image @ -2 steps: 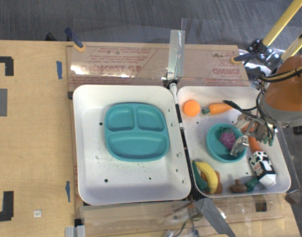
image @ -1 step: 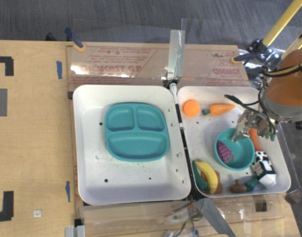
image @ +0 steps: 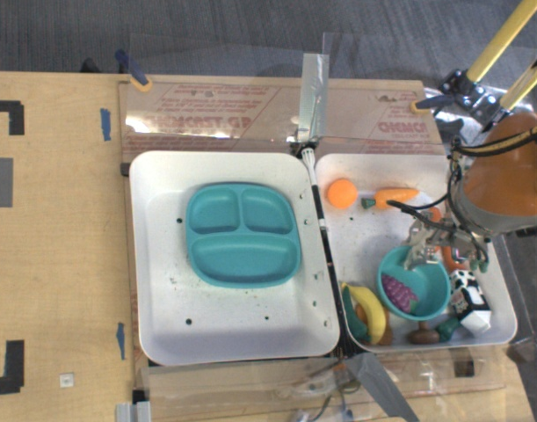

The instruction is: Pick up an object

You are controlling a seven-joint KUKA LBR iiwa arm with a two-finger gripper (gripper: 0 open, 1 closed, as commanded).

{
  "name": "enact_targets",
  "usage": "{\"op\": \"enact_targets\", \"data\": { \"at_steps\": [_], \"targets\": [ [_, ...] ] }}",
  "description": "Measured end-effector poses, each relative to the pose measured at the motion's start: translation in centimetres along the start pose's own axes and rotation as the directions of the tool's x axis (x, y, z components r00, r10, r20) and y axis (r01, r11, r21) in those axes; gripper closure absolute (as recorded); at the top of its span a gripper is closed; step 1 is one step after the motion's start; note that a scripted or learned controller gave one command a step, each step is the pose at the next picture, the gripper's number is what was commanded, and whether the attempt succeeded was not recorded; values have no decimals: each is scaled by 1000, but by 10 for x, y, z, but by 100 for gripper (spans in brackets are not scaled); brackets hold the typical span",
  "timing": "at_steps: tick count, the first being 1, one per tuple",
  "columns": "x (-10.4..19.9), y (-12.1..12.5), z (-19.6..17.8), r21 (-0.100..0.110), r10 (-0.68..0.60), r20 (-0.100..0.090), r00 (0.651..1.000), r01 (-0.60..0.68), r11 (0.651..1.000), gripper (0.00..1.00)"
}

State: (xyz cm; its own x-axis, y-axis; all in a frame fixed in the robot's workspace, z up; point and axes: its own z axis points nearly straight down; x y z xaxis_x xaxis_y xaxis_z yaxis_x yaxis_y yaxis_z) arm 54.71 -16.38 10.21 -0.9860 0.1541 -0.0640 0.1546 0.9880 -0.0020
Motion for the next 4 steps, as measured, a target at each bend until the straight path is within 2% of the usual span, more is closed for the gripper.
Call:
{"op": "enact_targets", "data": {
  "at_steps": [1, 2, 3, 4],
  "targets": [
    [-8, -49, -2, -19, -85, -46, 995, 84, 996, 100],
    [-7, 55, 5, 16, 316, -24, 949, -315, 949, 100],
    [-45, -39, 11, -8, -17, -45, 999, 17, 1000, 100],
    [-113, -7, 17, 15, 276, -52, 960, -275, 961, 100]
  ]
}}
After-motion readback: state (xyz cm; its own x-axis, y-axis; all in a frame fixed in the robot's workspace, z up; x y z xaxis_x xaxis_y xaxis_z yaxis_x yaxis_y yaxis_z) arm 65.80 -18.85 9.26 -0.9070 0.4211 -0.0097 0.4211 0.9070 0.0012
